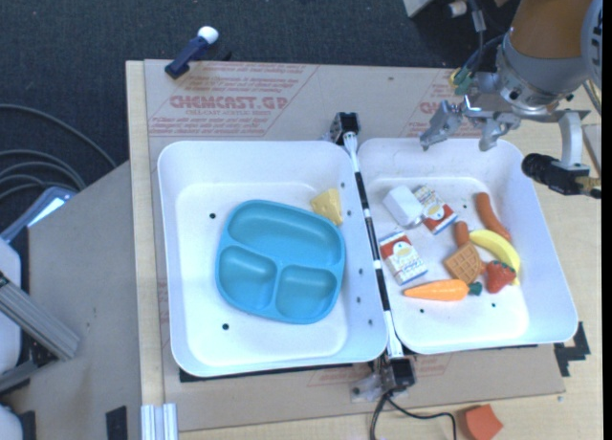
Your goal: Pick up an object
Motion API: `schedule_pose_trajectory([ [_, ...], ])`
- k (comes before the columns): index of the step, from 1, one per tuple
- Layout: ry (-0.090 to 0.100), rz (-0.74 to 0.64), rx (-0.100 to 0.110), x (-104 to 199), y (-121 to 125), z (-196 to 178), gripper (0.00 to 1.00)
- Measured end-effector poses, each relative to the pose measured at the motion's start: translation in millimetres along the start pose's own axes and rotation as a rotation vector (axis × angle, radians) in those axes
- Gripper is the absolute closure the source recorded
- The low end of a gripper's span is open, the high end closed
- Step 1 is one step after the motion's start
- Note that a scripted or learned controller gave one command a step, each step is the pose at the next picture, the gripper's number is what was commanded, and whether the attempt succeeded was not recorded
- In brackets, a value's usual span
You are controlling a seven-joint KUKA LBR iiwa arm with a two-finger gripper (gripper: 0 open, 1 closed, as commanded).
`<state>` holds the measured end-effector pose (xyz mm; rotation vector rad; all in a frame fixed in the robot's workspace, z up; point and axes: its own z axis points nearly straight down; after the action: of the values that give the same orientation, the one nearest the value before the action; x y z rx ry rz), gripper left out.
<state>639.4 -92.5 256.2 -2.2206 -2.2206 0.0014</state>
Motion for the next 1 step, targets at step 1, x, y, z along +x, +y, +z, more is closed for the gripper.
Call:
schedule_pose_trajectory([
  [1,0.000,0.001,0.000,-32.8,-15.2,120.3,0.00],
])
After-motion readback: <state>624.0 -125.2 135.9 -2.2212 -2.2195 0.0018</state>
